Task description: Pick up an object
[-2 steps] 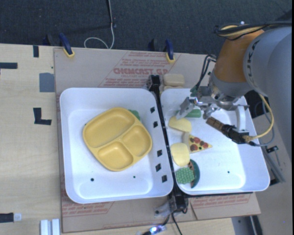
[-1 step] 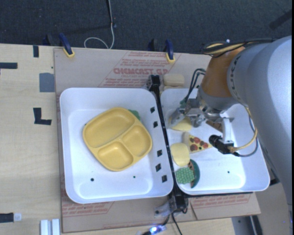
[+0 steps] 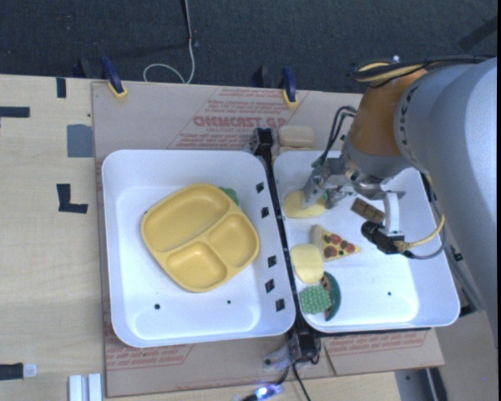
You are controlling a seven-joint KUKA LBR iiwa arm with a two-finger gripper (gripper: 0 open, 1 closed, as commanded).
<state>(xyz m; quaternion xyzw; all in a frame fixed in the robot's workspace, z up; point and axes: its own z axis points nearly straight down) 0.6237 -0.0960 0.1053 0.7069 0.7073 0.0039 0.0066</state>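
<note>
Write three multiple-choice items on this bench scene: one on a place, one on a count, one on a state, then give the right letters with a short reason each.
1. Where does the yellow divided tray lie?
A. in the left bin
B. in the right bin
C. on the cardboard outside both bins

2. How many compartments does that tray have?
A. two
B. three
C. five

3. How does the pizza slice toy stand to the gripper?
A. clamped between its fingers
B. lying loose on the right bin's floor, apart from it
C. hanging from the arm's cable

Key: 1 A, since the tray rests on the floor of the left bin, beyond the divider from the arm. 2 B, since its ridges mark off one long section and two smaller ones. 3 B, since the slice lies flat in the right bin, below the gripper, which hangs over a pale yellow round piece.
</note>
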